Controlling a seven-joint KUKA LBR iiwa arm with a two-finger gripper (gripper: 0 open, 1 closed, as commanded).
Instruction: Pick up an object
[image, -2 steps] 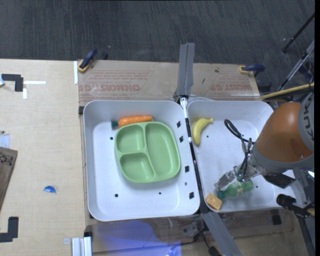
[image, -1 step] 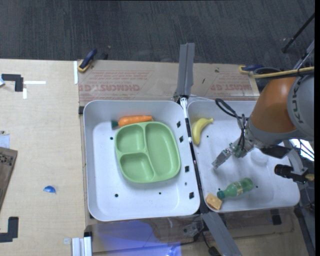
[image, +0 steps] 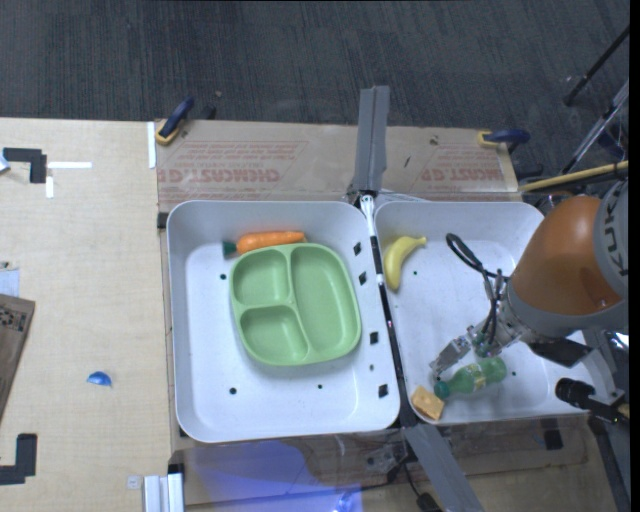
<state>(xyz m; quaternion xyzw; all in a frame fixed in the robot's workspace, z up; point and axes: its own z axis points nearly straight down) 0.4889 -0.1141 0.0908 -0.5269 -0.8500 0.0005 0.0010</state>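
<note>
My gripper (image: 456, 352) is low in the right bin (image: 440, 300), near its front. It hangs just above and to the left of a green bottle (image: 474, 379) lying on its side. A small tan block (image: 428, 403) sits at the bin's front left corner, beside the bottle's cap end. A yellow banana (image: 399, 258) lies at the back left of the same bin, well away from the gripper. Nothing is visibly held.
The left bin (image: 200, 340) holds a green divided plate (image: 296, 303) and, behind it, an orange carrot (image: 270, 240). The arm's orange band (image: 565, 260) covers the right bin's right side. A black cable (image: 472, 258) loops over the bin floor.
</note>
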